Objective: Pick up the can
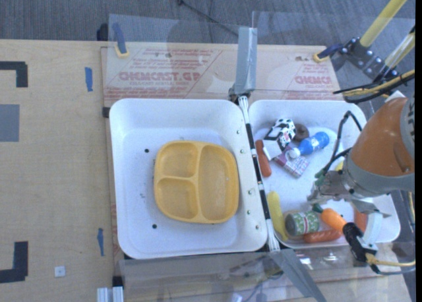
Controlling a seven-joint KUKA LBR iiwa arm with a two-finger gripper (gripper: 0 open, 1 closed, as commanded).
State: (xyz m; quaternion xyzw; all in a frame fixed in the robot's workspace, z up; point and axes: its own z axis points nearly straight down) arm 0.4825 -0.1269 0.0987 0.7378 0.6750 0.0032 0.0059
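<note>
One can point(302, 223) lies on its side near the front edge of the right bin point(389, 228), green-and-red label up, touching a yellow banana point(273, 208) at its left end. Just right of the can sits an orange carrot point(333, 219), and a red piece point(321, 235) runs along the can's front side. Gripper point(328, 192) hangs just behind and right of the can, over the carrot (not touching the can as far as can be seen); cannot tell if the claw is released or clenched, the wrist hides it. Orange band of the arm point(386, 142) sits further right of the can. Behind the can, well apart: red hotdog point(263, 157), black-and-white cow toy point(284, 132), blue bottle point(311, 143), small packet point(293, 163). Left of the can, across the divider, the left bin point(132, 122) holds a yellow divided plate point(196, 181).
</note>
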